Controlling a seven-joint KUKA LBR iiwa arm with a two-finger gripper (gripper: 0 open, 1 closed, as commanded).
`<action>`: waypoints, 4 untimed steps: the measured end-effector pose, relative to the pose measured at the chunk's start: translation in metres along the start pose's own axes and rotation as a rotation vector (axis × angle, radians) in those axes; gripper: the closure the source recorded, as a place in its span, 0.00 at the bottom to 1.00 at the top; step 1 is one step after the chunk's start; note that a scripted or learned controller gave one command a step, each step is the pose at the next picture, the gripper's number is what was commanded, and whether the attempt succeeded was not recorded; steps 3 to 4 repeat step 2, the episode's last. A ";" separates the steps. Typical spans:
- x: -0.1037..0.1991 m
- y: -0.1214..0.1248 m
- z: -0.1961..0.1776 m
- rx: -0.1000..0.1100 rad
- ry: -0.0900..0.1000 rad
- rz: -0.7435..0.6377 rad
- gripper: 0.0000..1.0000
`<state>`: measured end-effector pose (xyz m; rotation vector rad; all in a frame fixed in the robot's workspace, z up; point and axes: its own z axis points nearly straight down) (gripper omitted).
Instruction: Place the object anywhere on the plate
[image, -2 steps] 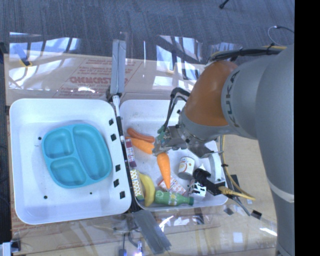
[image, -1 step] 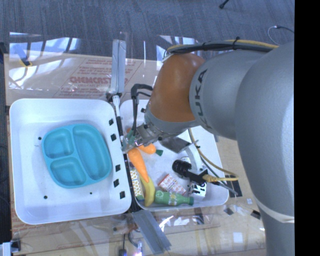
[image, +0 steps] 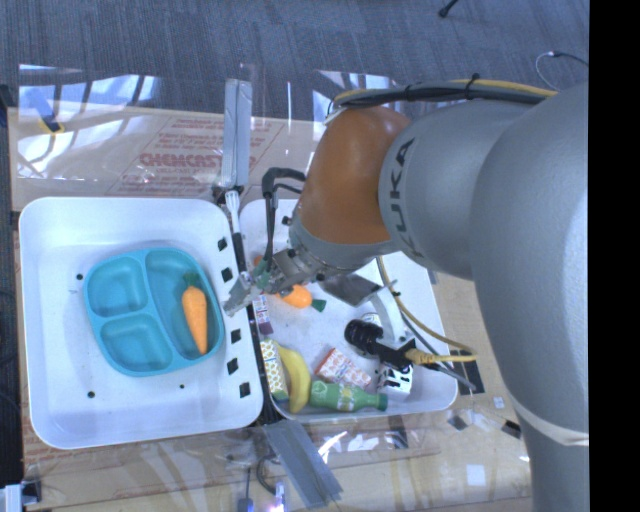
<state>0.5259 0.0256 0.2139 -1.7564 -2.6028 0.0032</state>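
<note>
A blue divided plate (image: 140, 312) sits in the left white bin (image: 60, 400). An orange carrot (image: 195, 317) lies in the plate's right-hand compartment. My gripper (image: 256, 286) is low over the left edge of the right bin (image: 435, 395), beside the wall between the two bins. A small orange object (image: 297, 296) lies just right of the gripper, and I cannot tell whether the two touch. The big grey and orange arm hides much of the right bin.
In the right bin's near part lie a yellow banana (image: 293, 374), a green bottle (image: 345, 397) on its side and a red and white packet (image: 345, 368). A metal post (image: 237, 130) stands behind the bins.
</note>
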 end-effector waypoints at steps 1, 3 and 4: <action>0.030 0.025 -0.012 0.001 0.001 -0.023 0.00; 0.037 0.024 -0.015 0.001 -0.001 0.211 0.00; 0.037 0.024 -0.015 0.001 -0.001 0.211 0.00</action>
